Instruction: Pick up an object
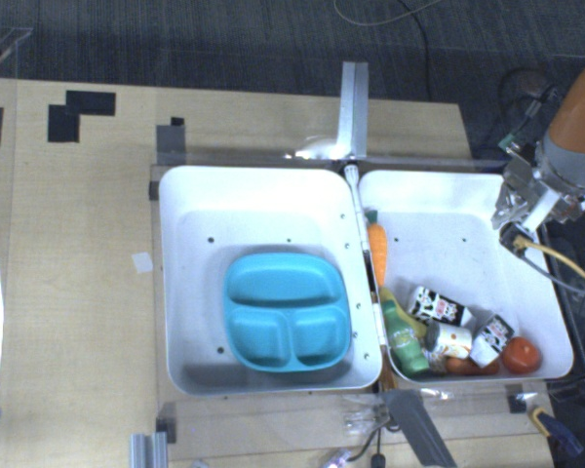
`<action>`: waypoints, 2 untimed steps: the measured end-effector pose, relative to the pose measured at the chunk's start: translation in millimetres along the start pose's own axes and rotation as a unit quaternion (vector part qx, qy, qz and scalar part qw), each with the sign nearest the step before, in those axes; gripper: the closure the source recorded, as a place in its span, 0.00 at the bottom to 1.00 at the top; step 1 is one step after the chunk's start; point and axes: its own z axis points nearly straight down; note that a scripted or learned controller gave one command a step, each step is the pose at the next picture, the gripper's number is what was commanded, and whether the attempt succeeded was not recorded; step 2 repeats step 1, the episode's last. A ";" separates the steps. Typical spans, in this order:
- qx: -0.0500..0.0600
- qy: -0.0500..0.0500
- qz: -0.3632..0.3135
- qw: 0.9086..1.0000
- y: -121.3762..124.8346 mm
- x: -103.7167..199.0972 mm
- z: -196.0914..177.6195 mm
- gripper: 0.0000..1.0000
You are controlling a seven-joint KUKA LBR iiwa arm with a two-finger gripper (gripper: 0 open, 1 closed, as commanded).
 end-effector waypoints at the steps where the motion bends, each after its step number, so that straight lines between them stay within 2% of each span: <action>1: 0.001 0.000 0.110 0.994 -37.0 59.2 -58.5 1.00; 2: 0.001 0.000 0.110 0.994 -37.0 59.2 -58.5 1.00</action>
